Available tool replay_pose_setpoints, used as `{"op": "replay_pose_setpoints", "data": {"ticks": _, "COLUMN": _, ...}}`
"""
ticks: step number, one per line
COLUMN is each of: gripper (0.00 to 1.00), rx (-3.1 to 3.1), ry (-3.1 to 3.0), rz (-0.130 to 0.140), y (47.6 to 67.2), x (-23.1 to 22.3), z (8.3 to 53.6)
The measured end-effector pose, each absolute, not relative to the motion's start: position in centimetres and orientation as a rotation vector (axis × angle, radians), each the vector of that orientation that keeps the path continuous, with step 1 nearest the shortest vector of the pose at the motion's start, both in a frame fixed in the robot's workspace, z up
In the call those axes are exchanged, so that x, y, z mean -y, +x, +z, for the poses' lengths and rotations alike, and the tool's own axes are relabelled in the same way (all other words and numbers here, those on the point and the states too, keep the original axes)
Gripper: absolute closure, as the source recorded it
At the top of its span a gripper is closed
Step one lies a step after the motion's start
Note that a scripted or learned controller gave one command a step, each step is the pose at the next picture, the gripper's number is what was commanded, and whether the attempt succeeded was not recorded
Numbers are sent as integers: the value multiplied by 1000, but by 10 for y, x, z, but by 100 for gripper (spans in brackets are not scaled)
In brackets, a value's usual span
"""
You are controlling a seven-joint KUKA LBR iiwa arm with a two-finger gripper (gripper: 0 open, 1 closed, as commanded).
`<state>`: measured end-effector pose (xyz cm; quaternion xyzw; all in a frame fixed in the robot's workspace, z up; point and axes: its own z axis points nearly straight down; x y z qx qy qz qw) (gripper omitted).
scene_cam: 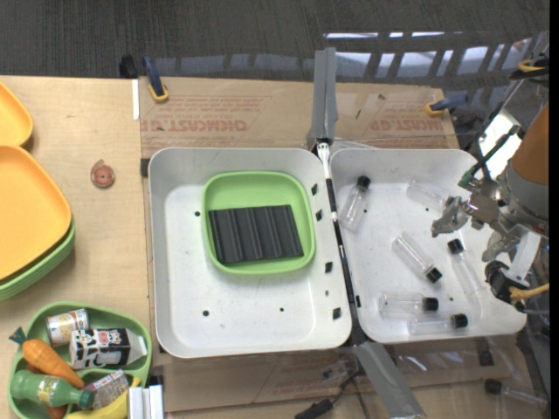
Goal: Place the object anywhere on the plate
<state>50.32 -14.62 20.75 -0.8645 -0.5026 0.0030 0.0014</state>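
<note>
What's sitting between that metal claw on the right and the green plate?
In the camera view, between the gripper and the green plate lie bare white bin floor, a clear vial with a black cap, and the rims where the bins meet.

Stacked orange plates [26, 208] lie at left, a green bowl of toy food [74, 365] below them.

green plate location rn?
The green plate sits in the left bin, toward its upper middle, with a dark ridged block lying on it. The clear vials are all in the right bin.
</note>
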Motion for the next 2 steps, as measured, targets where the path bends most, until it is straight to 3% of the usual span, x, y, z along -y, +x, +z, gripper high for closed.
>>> {"op": "replay_pose_setpoints", "data": {"ticks": 1, "gripper": 0, "rx": 1514, "ry": -2749, "rz": 10, "y": 517, "x": 155, "z": 193}}
{"op": "replay_pose_setpoints", "data": {"ticks": 2, "gripper": 0, "rx": 1443, "ry": -2788, "rz": 9, "y": 515, "x": 136, "z": 209}}
